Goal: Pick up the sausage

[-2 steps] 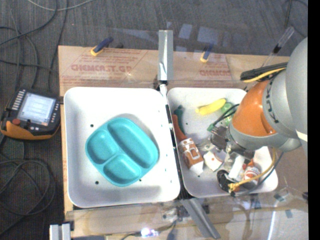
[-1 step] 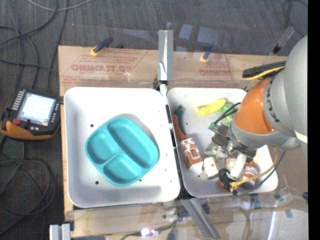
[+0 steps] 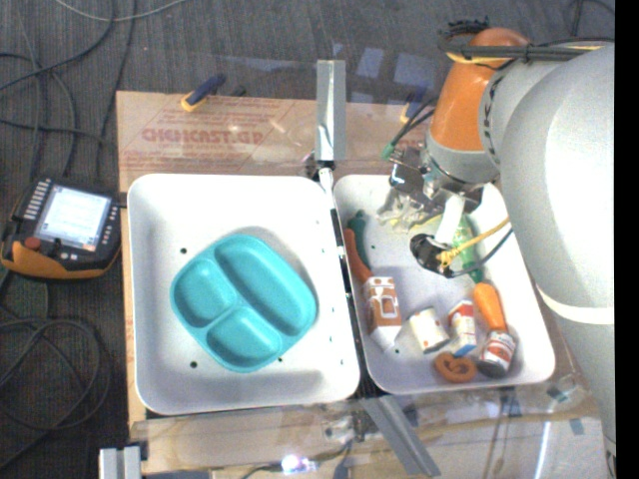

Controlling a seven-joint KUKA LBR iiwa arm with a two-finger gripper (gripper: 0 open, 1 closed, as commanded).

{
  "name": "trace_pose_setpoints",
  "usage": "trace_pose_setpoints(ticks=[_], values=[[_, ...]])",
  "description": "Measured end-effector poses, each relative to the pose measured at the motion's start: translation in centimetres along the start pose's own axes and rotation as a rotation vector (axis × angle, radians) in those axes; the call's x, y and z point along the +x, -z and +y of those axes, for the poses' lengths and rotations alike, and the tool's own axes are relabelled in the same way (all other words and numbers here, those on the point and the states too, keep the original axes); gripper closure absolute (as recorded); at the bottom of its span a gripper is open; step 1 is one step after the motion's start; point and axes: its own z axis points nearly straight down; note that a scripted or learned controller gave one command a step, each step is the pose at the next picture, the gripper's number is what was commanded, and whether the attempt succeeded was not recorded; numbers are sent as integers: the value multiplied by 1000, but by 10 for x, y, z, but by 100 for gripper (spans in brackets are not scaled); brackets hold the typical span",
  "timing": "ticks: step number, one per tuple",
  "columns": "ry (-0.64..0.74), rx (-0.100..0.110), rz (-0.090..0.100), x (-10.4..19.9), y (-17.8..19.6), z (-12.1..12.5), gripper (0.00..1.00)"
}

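- Fingers: whether they are open or closed cannot be told; the gripper [image 3: 411, 206] hangs over the right bin's [image 3: 534, 362] far end.
- Arm [image 3: 466, 108] reaches in from the right, wrist pointing down.
- Sausage [image 3: 355, 250] lies along the bin's left wall, apart from the gripper.

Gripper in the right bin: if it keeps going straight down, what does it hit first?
Probably bare floor of the right bin near its back wall; the gripper points there. The sausage lies to its left. Depth unclear.
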Motion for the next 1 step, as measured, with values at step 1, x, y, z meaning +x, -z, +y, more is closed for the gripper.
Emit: trace_pose_setpoints(ticks=[1], values=[[319, -2, -1, 3, 39, 52, 100]])
